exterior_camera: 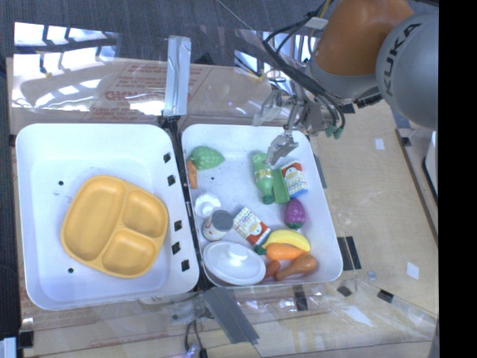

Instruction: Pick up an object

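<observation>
Nearest the lens, a round white plastic bowl (234, 263) sits at 6 o'clock in the right-hand shallow white bin (246, 136), beside 1 yellow toy banana (288, 239). At 1 o'clock, the grey two-finger gripper (278, 151) hangs above a green plastic bottle (264, 177), probably lined up to grasp it; whether its fingers are apart, I cannot tell.

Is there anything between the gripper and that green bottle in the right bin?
Nothing visible does. The gripper hangs at the top of the right bin, right above the green bottle, with no other item in between. A small carton lies close against the bottle's right side and could crowd a grasp there.
</observation>
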You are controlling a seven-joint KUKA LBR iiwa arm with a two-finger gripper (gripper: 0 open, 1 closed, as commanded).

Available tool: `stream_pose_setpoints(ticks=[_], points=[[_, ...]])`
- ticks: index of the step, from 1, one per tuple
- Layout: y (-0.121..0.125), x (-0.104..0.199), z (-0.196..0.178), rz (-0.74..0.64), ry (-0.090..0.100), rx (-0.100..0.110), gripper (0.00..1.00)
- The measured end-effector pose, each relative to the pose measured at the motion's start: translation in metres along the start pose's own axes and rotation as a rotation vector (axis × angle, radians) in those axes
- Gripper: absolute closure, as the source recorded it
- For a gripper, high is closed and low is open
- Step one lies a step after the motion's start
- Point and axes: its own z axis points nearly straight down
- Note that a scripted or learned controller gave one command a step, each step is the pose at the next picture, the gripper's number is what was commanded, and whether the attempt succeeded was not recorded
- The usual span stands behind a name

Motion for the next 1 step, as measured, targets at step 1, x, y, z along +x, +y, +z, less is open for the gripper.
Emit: stream_pose_setpoints(ticks=[1], points=[[0.0014, 0.0335, 0.1523, -0.094, -0.008, 0.000, 0.00]])
